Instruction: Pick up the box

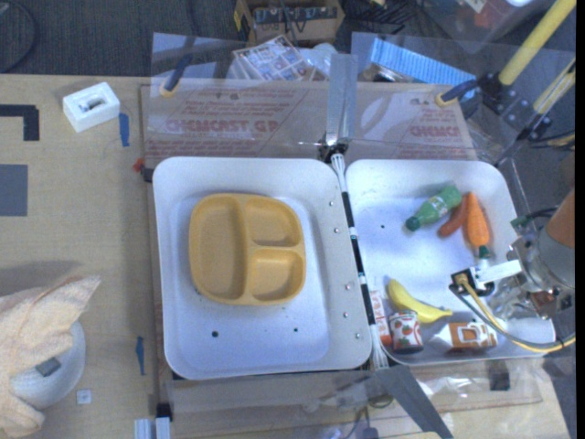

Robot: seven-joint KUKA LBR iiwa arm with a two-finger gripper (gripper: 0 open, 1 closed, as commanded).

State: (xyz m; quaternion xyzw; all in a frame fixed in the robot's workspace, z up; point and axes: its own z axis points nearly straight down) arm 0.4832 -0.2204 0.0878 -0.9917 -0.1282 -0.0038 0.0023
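The box (405,330) sits at the near edge of the right bin (411,176), touching the banana (413,301), with a carton (472,337) just beside it. My gripper (523,289) is nearer the carton (open or closed, I can't tell), so I fear it will grab the carton or snag the banana.

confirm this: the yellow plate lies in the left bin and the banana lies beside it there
Not quite. The camera view shows the yellow plate in the left bin, but the banana lies in the right bin.
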